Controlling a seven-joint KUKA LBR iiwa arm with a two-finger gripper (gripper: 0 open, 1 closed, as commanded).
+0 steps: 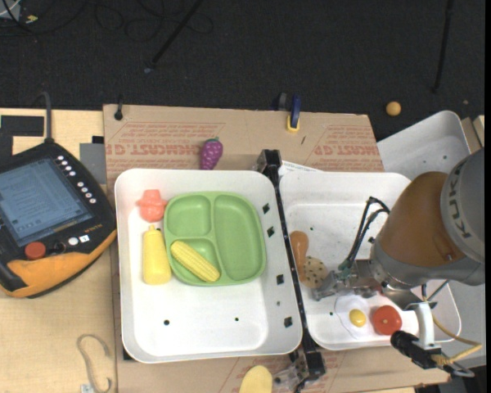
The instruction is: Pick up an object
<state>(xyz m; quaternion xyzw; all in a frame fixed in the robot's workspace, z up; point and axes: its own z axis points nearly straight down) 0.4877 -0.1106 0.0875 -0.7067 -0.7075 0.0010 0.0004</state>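
My gripper (327, 285) is low in the right bin (344, 193), close to its left side. It sits just right of a brown speckled cookie-like piece (313, 270) and seems to touch its edge. A brown drumstick-shaped toy (299, 241) lies a little farther back along the divider. In front of the gripper lie a fried egg toy (356, 318) and a red tomato (385, 319). The grey arm with its orange band (421, 219) covers the right part of this bin.
The left bin (196, 330) holds a green divided plate (217, 236) with a corn cob (195, 261), plus a yellow bottle (155, 256) and a pink-red toy (150, 205). Purple grapes (211, 152) lie behind the bins, a yellow lemon (256, 378) in front. A teach pendant (37, 211) rests at the left.
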